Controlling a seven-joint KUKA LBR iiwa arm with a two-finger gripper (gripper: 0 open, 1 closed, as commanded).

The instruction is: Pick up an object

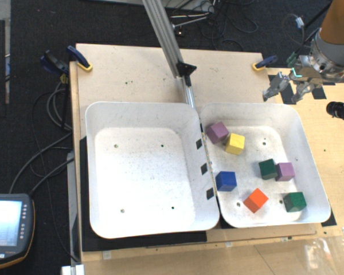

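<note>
My gripper (286,90) hangs beyond the far right corner of the right bin (309,153), outside its rim and above the bare bench (137,67). Its two fingers stand spread apart with nothing between them.

Everything I could pick lies in that right bin. A purple cube (217,132) sits near the bin's far left corner, and a yellow cube (235,144) touches it on the side nearer the camera. A blue cube (226,181) rests by the bin's left wall, further toward the near rim. Toward the bin's right side, a dark green cube (267,168) and a smaller purple cube (285,171) sit pressed together. An orange cube (255,200) lies close to the near rim, with a second green cube (294,201) to its right, near the bin's near right corner.

The left bin (103,125) lies alongside, touching the right bin's left wall.
</note>
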